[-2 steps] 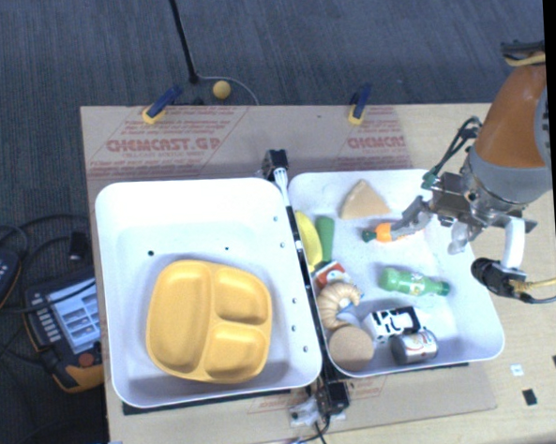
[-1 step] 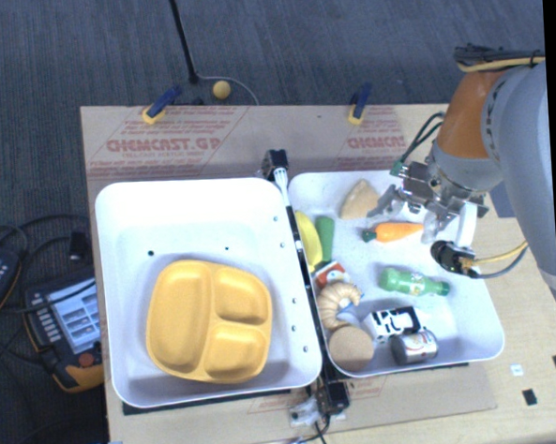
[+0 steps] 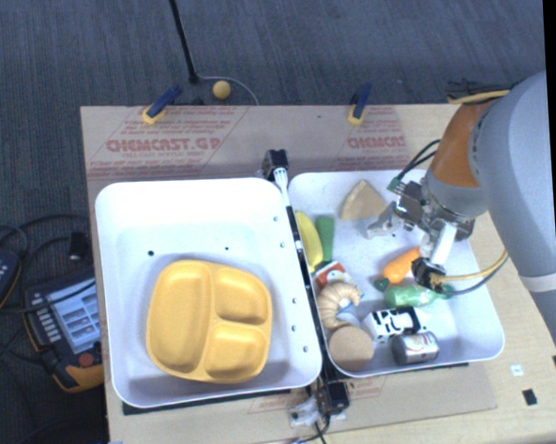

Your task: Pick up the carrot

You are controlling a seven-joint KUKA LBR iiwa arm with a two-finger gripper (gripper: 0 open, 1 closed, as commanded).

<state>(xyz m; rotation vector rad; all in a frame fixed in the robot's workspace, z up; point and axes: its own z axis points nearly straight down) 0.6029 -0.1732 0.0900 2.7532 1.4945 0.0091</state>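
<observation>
Seen from above, the carrot (image 3: 400, 263) is lying in the bin (image 3: 467, 313) nearer the arm, crowded by toy food. The claw (image 3: 395, 217) is hovering just beside it, likely lining up a grasp. I cannot tell whether it is apart or together.

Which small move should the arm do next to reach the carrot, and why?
Probably shift the pincer a little toward the view's bottom edge, until it is over the carrot. The pincer sits beside the beige wedge, and the carrot lies just below it in the view.
</observation>
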